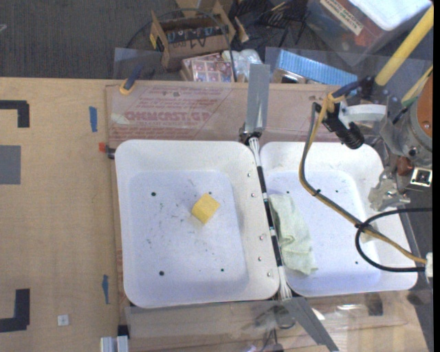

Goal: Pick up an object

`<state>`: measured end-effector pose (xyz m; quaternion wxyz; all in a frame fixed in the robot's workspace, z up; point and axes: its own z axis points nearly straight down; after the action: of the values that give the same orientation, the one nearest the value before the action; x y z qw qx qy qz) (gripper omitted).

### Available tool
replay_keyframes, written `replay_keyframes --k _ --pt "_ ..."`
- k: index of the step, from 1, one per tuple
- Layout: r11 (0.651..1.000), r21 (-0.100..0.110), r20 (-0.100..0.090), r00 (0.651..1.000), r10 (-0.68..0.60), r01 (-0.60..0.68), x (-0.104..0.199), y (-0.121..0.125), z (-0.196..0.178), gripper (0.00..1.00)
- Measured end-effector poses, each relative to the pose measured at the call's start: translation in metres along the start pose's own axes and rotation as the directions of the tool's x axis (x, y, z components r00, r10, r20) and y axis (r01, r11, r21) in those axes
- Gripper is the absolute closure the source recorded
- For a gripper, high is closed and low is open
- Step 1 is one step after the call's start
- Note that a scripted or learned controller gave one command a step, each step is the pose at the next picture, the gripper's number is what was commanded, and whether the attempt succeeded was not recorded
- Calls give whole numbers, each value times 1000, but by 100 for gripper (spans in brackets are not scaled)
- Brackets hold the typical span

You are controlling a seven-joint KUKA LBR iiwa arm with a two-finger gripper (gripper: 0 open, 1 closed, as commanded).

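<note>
Camera view shows a yellow block (pixel 205 208) lying near the middle of the left bin (pixel 137 275) and a pale green cloth (pixel 292 234) against the right bin's (pixel 357 275) left wall. Whether the gripper (pixel 393 194) (at the right bin's far edge) holds anything I cannot tell. Centre squarely above one item before descending.

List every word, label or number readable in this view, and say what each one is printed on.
"CHEMCAST GP", red print, partly blurred, on the clear sheet lying behind the two white bins.
Smaller red print on the same sheet: too blurred to read.
Printed box behind the bench: pictures and text too small to read.
White label at the top: lettering too blurred to read.
Small square tag near the gripper: unreadable.
</note>
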<state>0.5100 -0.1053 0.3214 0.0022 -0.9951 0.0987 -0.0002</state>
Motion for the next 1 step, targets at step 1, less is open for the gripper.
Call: replay_keyframes --k 1 --pt "1000 -2 5 1000 13 -13 -37 -49 113 100"
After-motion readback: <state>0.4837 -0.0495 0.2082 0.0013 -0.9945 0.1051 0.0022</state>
